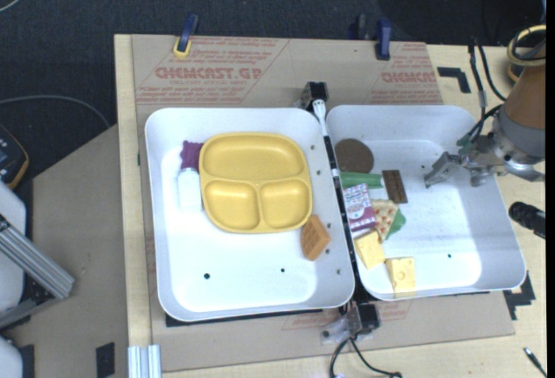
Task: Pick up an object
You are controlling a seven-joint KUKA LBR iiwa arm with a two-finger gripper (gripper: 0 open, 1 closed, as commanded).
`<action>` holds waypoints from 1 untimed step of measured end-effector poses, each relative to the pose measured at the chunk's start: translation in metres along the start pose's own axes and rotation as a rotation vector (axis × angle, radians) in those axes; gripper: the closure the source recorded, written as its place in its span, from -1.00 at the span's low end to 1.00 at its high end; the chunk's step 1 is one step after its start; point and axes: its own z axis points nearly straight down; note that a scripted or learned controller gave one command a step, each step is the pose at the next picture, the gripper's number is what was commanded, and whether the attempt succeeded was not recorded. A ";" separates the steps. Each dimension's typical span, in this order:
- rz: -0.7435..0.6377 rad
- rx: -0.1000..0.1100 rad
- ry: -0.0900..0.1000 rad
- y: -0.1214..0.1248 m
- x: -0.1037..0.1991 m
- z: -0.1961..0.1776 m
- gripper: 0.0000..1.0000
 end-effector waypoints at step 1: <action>-0.001 -0.001 0.003 0.000 0.002 0.044 -1.00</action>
